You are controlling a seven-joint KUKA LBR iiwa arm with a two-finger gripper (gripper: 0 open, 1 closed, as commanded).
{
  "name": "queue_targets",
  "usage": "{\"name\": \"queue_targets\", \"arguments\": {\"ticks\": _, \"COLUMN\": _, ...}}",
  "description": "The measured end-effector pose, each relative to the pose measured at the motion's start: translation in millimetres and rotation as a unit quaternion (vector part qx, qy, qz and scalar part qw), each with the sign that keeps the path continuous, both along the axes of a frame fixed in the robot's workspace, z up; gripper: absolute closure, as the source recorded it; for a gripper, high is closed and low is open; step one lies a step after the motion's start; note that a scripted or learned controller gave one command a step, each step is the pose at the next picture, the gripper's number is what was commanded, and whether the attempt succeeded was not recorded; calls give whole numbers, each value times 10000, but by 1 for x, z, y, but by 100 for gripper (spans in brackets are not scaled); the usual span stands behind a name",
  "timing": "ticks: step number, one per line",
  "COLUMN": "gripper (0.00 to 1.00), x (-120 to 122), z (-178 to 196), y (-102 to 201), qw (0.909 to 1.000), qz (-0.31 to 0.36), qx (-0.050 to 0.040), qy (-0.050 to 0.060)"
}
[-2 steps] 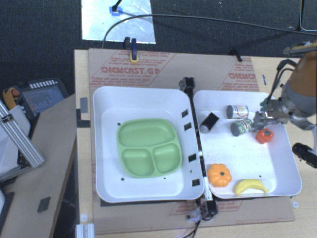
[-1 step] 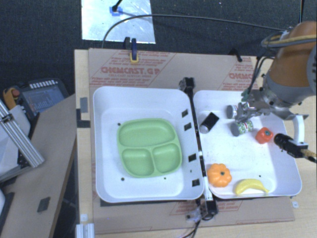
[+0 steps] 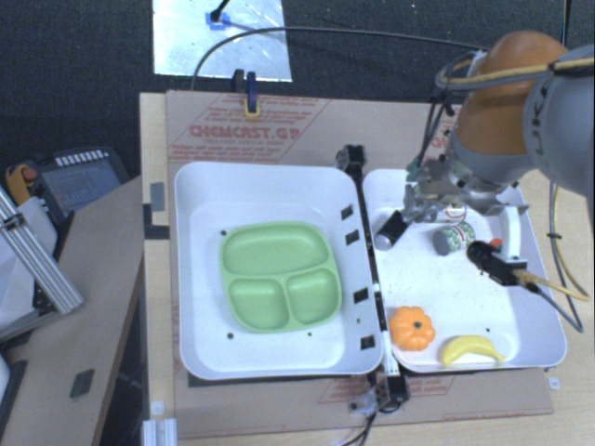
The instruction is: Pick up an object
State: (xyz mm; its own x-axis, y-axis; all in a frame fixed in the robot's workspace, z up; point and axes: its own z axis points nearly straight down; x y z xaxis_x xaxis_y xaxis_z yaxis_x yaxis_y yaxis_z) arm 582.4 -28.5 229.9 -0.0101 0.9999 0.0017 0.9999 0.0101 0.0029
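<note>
Gripper [image 3: 429, 204] sits over the back of the right shallow white bin [image 3: 432, 284]; can't tell if it's open or closed. Small green-and-white can [image 3: 453, 240] lies just beside it, frontward. Orange toy pumpkin [image 3: 412, 328] and yellow toy banana [image 3: 471, 349] are at the bin's front, well apart from the gripper.

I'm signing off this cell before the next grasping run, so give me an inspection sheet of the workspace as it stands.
Surface: left bin and right bin, white, side by side on a cardboard sheet.
Job's things: green divided plate in the left bin; orange pumpkin, yellow banana and green-and-white can in the right bin.
Clutter: nothing seen.
Grippers: tool low over the right bin's far part, beside the can; grip state cannot be told.
Cables: dark cable arcing behind the bins.
Surroundings: silver sheet on dark ground; handheld console at the left.
</note>
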Motion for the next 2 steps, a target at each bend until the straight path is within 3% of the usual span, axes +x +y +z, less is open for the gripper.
{"name": "queue_targets", "arguments": {"ticks": 2, "gripper": 100, "x": 38, "z": -14, "y": 109, "qw": 10000, "qz": 0, "qx": 2, "qy": -1}}
